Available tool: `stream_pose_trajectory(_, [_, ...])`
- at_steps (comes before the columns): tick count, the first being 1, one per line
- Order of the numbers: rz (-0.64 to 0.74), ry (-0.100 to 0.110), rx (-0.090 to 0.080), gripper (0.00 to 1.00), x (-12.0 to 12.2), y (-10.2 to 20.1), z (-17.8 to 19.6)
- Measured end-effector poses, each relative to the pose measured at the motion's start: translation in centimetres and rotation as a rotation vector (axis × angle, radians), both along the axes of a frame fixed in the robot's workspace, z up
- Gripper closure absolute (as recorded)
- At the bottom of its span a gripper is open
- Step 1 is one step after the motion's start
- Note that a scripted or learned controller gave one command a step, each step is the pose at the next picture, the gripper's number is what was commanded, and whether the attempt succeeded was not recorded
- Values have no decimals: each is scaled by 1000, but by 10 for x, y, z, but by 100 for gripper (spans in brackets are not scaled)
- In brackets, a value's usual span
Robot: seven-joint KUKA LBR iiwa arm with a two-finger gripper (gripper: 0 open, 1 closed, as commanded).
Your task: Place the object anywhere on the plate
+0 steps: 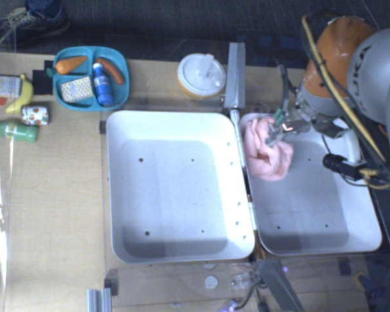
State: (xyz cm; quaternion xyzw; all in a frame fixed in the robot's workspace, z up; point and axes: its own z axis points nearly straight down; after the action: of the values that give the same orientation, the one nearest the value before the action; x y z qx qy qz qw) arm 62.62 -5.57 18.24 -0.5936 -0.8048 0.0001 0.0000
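Note:
A crumpled pink cloth (268,153) lies in the right bin (325,226), against its left wall near the back. My gripper (282,126) is at the cloth's upper right edge, and a fold of the fabric is bunched up between its fingers, which are shut on it. The rest of the cloth hangs down toward the bin floor. A blue divided plate (120,67) sits on the bench at the back left, well away from the gripper, and holds toy food and a small blue bottle.
The left bin (175,239) lies between the cloth and the plate. A round white lidded cup (201,75) stands behind the bins. Small toys (19,112) lie at the bench's far left. A black cable (351,168) crosses the right bin.

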Motion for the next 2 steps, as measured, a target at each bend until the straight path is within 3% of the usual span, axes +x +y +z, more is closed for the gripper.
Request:
stream_pose_trajectory(1, [6,0,0,100,2,1,40])
stream_pose_trajectory(2, [408,1,1,100,-12,48,28])
